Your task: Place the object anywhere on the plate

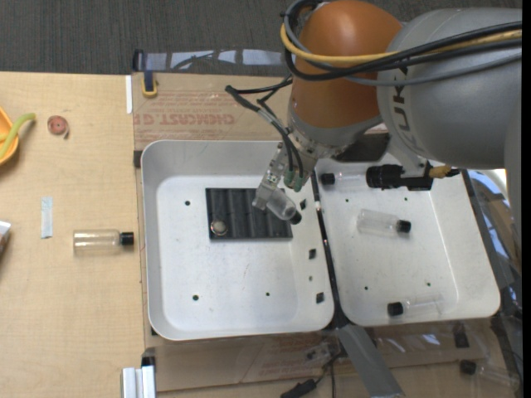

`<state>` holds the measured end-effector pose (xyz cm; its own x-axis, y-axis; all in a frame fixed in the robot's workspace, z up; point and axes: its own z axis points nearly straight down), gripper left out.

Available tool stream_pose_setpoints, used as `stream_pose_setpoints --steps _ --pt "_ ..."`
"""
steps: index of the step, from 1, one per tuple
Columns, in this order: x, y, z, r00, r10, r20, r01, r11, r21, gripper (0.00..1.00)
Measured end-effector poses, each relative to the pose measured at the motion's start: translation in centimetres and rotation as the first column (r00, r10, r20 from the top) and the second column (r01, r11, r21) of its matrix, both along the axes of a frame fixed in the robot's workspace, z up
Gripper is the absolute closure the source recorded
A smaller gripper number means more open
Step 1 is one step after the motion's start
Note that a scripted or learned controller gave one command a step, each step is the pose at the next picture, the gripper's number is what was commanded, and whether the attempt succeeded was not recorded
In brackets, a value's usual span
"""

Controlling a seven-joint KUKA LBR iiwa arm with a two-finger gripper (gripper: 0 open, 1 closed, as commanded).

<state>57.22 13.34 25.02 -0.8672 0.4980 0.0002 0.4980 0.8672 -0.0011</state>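
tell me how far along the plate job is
Done: a small round object already lies on the dark ribbed plate in the left bin, near the plate's left edge. In hand: the gripper hangs over the plate's right end; whether it holds anything cannot be told. Left: clear vials with black caps lie in the right bin, and one on the bench.

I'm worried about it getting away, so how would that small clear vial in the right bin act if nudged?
The clear vial lies on its side on the right bin's smooth white floor, so it would probably roll. It looks see-through and empty, likely light. Its black cap end may make it curve as it rolls.
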Motion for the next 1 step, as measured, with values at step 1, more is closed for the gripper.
stream_pose_setpoints --steps 1 --pt "5.54 -4.16 8.79 0.992 0.129 0.004 -0.129 0.992 -0.001 1.0"
